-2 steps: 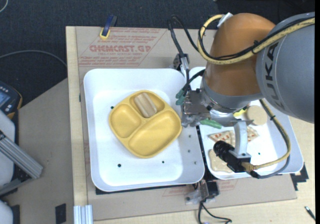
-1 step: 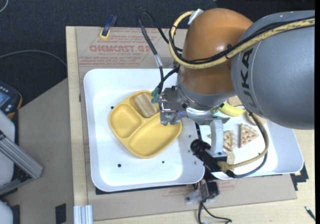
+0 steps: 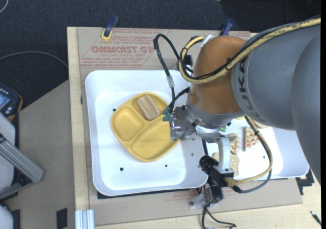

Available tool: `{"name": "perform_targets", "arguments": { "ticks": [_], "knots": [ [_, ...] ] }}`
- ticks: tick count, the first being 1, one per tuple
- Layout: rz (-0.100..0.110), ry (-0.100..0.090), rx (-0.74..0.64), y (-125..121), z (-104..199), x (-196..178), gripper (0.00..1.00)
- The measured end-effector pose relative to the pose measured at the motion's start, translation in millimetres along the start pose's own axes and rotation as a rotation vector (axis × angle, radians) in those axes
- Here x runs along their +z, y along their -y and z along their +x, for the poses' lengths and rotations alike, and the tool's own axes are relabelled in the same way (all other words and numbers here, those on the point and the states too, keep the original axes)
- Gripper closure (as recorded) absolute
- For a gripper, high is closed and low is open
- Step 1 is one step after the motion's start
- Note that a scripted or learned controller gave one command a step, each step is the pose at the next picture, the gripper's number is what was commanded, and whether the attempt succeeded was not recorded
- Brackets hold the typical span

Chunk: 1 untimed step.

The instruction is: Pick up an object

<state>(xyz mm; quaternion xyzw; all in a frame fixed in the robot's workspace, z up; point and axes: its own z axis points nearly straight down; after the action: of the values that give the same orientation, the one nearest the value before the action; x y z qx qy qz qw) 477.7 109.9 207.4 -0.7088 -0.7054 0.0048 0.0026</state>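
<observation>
A yellow divided plate (image 3: 140, 126) lies in the left white bin (image 3: 102, 136), with a tan block (image 3: 148, 106) resting in its upper compartment. My gripper (image 3: 175, 123) hangs at the plate's right edge, under the orange wrist band (image 3: 214, 77). The arm's bulk covers most of the gripper. A small green piece (image 3: 166, 116) shows at the gripper, right beside the plate's rim.
The right bin (image 3: 285, 167) lies mostly under the arm; several pale, brown-speckled items (image 3: 239, 144) show in it beside the wrist. Black and yellow cables (image 3: 168, 65) loop over the left bin's back edge. A cable connector (image 3: 211, 172) dangles near the front between the bins.
</observation>
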Motion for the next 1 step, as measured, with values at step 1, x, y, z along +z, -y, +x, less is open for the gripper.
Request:
{"name": "perform_targets", "arguments": {
  "ticks": [1],
  "knots": [
    [-0.002,-0.001,-0.001,-0.5,-19.4,40.9,1.0]
  ]
}}
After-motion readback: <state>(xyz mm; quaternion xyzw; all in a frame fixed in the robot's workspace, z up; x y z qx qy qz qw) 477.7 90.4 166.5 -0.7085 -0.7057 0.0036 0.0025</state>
